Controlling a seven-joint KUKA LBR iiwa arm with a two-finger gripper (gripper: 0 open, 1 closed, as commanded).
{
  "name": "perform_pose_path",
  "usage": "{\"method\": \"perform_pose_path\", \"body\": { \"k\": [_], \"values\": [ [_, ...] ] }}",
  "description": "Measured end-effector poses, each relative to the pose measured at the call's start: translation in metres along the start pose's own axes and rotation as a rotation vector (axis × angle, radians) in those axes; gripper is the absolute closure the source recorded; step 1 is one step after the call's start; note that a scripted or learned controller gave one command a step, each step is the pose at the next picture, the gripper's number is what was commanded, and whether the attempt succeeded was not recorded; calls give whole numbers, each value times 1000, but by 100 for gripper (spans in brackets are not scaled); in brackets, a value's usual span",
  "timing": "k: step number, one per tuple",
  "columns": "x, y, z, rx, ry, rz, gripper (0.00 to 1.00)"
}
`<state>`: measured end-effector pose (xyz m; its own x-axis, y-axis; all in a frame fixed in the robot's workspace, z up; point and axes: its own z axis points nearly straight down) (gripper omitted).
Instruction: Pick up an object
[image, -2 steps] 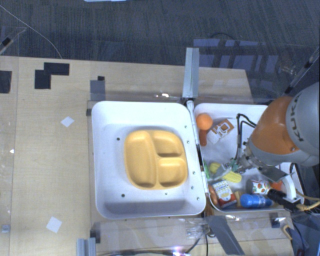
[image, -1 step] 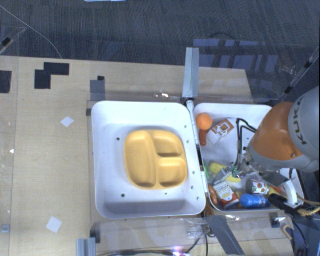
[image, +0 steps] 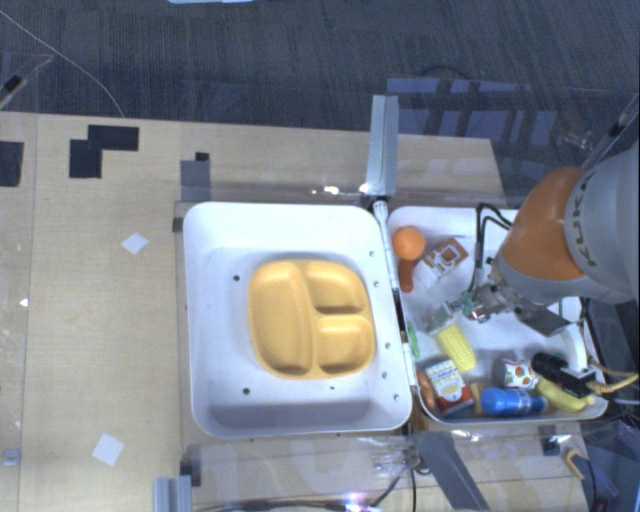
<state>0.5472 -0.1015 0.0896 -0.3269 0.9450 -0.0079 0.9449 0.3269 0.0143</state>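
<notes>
Camera view: your arm (image: 575, 235) reaches in from the right, over the right bin (image: 452, 218). The gripper (image: 474, 306) hangs low among the clutter, just above the corn cob (image: 456, 347); you cannot tell whether it grips anything. Around it: an orange ball (image: 407, 243) at the bin's far left corner, a blue bottle (image: 511, 402) and a banana (image: 560, 394) along the near wall. The left bin (image: 215, 330) carries a yellow divided tray (image: 309, 317).
</notes>
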Motion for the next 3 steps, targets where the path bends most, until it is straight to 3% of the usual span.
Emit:
{"method": "perform_pose_path", "body": {
  "k": [2, 3],
  "values": [
    [-81, 60, 4, 6, 4, -129, 0],
    [-52, 38, 2, 4, 4, -268, 0]
  ]
}}
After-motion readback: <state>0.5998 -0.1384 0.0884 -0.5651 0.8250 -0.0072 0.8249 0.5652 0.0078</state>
